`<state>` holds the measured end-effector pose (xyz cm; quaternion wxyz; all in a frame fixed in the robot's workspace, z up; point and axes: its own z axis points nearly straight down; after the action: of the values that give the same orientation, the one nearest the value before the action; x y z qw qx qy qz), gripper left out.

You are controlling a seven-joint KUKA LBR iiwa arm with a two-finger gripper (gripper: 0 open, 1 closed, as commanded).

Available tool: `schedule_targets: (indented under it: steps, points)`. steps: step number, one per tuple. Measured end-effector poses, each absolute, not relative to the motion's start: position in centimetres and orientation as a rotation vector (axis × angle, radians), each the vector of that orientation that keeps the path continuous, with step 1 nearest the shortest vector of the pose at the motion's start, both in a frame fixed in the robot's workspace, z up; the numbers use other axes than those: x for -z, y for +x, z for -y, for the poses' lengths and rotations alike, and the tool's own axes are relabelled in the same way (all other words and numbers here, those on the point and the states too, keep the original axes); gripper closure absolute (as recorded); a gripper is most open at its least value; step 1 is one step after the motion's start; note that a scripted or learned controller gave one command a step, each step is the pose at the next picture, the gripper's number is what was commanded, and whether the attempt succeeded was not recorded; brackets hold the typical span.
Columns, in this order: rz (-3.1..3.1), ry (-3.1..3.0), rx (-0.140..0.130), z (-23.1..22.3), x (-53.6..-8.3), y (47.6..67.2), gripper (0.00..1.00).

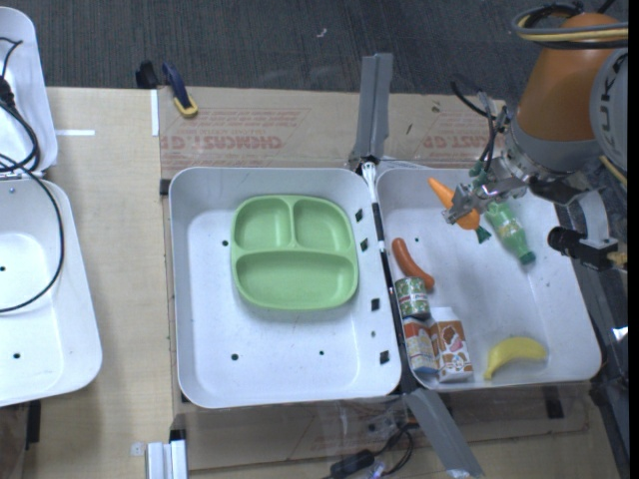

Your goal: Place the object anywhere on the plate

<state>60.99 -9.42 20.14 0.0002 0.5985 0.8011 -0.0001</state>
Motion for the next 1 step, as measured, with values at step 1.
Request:
schedule_targets:
  steps: [1]
  points:
    - [-2.665, 1.666, 0.003, 0.72, -19.10, 60.48, 1.00]
